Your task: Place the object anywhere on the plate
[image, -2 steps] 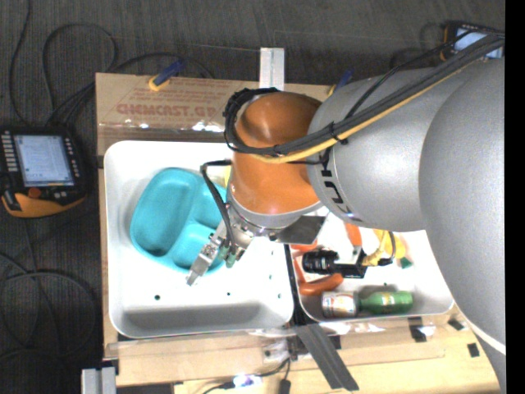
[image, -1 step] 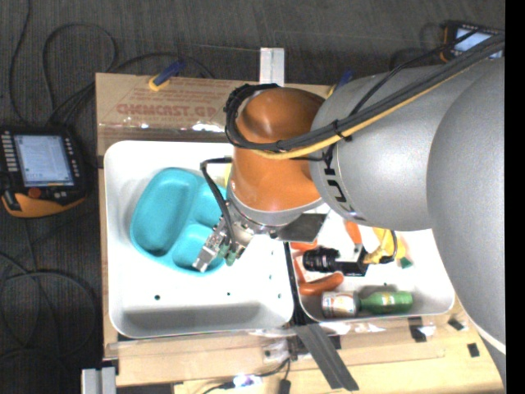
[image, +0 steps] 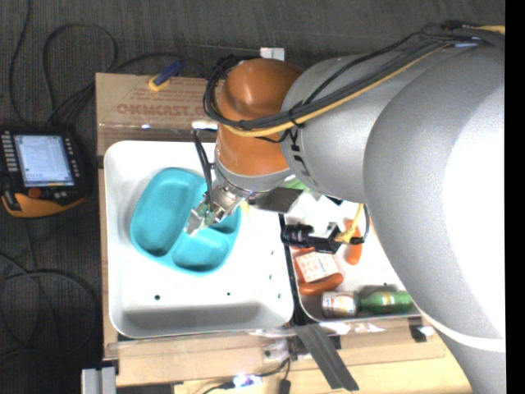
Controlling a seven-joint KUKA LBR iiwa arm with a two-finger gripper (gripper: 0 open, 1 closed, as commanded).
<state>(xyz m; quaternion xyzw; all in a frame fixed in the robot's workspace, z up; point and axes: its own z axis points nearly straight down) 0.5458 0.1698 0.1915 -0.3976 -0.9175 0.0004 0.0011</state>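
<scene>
Two shallow white bins sit side by side on a bench above dark grey carpet strewn with black cables; the left bin [image: 123, 302] lies beneath the gripper [image: 205, 217] and the right bin [image: 308, 309] lies to its right, largely covered by the grey arm [image: 410, 162]. Behind the gripper a brown cardboard box [image: 143, 109] printed with red lettering abuts the left bin, and far to the gripper's left a handheld control pendant [image: 37, 167] with a lit screen rests on the carpet. The plate [image: 176, 220], a turquoise two-compartment dish with rounded corners and a smooth matte surface, lies tilted in the left bin directly under and to the left of the gripper. The gripper's metallic fingertips [image: 197, 222] hang over the plate's central ridge; whether they are spread or closed cannot be told. To the gripper's right, the right bin holds an orange packet [image: 316, 271], a carrot-like orange piece [image: 353, 249], and a green bottle [image: 381, 301] lying on its side.
</scene>
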